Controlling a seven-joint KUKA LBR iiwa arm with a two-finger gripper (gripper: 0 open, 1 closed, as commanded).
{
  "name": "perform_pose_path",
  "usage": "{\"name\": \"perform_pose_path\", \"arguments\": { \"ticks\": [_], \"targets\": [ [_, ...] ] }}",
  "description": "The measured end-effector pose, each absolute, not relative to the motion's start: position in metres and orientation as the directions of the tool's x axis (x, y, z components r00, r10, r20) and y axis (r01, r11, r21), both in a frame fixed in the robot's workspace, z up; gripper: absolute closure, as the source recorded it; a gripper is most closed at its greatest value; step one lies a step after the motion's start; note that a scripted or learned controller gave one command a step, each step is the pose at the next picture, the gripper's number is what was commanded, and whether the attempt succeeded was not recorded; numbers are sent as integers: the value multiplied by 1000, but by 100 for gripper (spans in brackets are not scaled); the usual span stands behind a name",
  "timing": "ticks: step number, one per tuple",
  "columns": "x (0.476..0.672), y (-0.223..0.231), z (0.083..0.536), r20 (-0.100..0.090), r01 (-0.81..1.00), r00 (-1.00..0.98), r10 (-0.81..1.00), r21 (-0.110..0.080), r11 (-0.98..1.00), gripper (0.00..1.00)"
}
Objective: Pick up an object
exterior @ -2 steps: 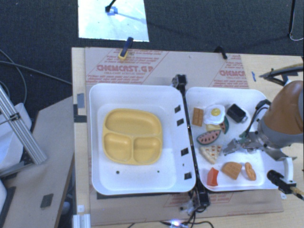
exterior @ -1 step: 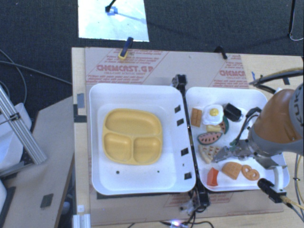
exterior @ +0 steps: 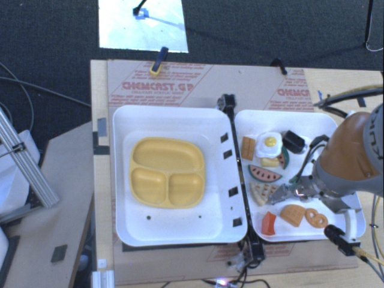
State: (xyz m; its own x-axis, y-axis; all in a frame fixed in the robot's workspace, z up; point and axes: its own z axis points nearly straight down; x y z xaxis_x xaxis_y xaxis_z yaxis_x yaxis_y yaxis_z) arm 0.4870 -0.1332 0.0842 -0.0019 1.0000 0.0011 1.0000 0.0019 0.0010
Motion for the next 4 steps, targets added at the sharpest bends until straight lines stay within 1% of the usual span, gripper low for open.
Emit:
{"name": "perform_pose_path", "arguments": {
  "ticks": [1,2,3,4],
  "targets": [
    [488,-105,123,0,1000,-7,1000,5,7,0],
    [486,-93,106,1,1000,-4,1000,-1,4,0],
    [509,-137,184,-5,1000,1,1000,10,-1,0],
    [495,-104,165,2,1000,-6,1000,0,6,0]
  ]
}}
